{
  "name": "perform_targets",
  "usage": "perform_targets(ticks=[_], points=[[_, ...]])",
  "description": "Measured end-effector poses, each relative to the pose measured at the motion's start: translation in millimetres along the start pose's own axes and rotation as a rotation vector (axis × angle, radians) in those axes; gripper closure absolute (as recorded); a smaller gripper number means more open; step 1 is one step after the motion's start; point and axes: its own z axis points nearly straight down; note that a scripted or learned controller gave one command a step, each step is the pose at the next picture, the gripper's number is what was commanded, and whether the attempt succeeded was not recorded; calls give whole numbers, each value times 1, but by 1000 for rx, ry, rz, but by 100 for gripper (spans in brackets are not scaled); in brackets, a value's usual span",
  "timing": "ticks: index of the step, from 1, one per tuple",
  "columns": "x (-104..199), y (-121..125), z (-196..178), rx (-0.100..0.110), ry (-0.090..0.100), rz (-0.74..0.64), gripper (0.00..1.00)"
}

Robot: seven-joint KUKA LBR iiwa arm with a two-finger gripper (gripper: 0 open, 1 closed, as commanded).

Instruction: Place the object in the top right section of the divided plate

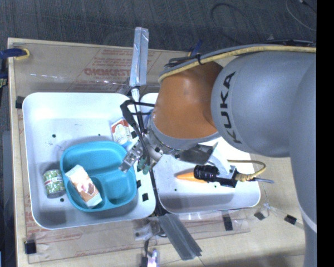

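Camera view: gripper [134, 161] over blue divided plate's [108, 154] right rim.

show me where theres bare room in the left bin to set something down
Bare floor runs along the left bin's top-left, above the blue divided plate. The plate's top section is free too. Crowded: the carton fills the plate's lower left, the can sits at its left, and the gripper hangs over its right rim.
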Motion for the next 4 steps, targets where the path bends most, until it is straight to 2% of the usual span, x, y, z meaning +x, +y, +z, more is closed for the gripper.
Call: perform_targets(ticks=[1, 2, 3, 4], points=[[-43, -45, -86, -1, -1, -30, 100], [-37, -41, -10, 3, 1, 20, 100], [-33, -36, -14, 1, -1, -30, 100], [-14, -17, 46, 3, 3, -166, 100]])
